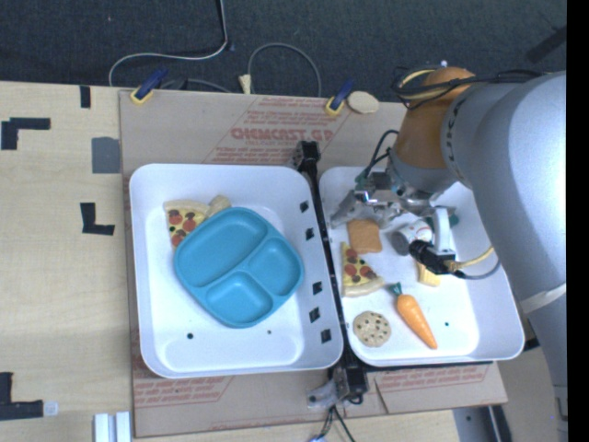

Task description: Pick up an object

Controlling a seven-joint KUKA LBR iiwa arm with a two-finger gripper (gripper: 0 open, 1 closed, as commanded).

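Starting at the near edge, the desk (55, 274) carries a cardboard sheet (267, 132) under two white bins. The right bin (497, 330) holds the loose pieces. A cookie (372, 328) lies at 6 o'clock, close to the front rim and to the divider between the bins. Just beside it, at about 5 o'clock, a carrot (416, 320) lies slanted, tip toward the front right corner, with bare white floor to its right. Farther in, a pizza slice (358, 271) rests against the left wall at 9 o'clock, and a brown cracker (364, 237) touches its far end. A small yellow piece (429, 275) sits near the middle, partly covered by the arm's cabling.

The gripper (386, 212) is low over the bin's far left part, near 11 o'clock, just beyond the cracker. Whether the jaws are spread or pressed together cannot be told; nothing is clearly seen between them. The grey arm (515, 173) covers the bin's right and far side.

The left bin (152, 339) holds a blue divided plate (239, 267), tilted, filling most of the middle. A second pizza slice (184, 219) pokes out from under it at 10 o'clock, near the far left corner. Open floor runs along that bin's front rim.
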